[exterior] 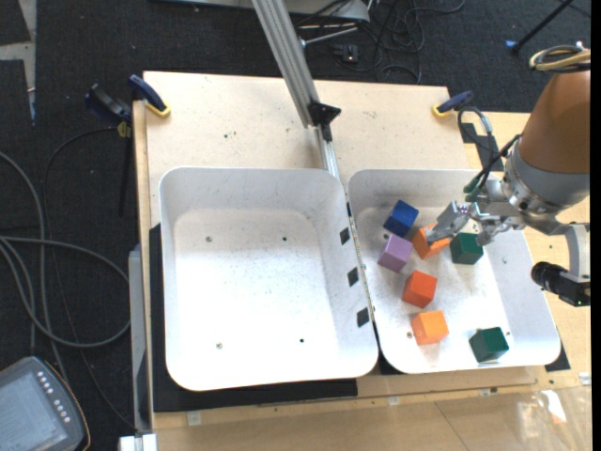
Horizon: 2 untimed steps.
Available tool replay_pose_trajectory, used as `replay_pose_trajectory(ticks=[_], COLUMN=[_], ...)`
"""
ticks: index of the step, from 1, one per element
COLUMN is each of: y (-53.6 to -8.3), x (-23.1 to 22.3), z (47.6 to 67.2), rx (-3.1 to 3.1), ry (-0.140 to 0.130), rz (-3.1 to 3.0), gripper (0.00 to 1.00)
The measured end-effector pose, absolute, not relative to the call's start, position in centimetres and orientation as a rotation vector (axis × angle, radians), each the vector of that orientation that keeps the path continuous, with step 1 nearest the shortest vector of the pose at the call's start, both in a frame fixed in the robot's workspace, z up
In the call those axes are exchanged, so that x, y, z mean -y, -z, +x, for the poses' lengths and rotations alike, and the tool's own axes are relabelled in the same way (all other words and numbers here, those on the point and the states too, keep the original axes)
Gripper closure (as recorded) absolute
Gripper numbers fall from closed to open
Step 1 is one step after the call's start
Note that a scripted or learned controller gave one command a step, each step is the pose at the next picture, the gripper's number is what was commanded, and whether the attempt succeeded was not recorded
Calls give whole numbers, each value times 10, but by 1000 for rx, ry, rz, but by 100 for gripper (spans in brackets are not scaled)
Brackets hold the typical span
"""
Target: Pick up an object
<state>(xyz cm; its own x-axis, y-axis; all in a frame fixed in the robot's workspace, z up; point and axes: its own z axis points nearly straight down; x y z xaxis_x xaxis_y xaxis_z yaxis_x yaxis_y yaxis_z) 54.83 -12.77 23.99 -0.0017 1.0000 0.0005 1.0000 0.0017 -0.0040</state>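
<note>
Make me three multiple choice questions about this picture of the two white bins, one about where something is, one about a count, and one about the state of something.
1. Where does the blue cube lie?
A. In the left white bin
B. In the right white bin
C. On the bare bench

2. How many dark green cubes are there?
A. One
B. Two
C. Four

3. How do the cubes stand?
A. Stacked in a tower
B. Spread loosely on the bin floor
C. Lined up along the rim

Answers: 1 B, the blue cube sits near the right bin's upper part. 2 B, one green cube lies by the end effector, another near the lower corner. 3 B, the cubes lie scattered, none on top of another.
</note>
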Motion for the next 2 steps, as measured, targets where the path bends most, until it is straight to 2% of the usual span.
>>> replay_pose_trajectory(ticks=[1, 2], y=[-242, -185], x=[128, 131], z=[549, 540], rx=[2221, 2216], ry=[0, -6], rz=[-2221, -2220], gripper=[0, 0])
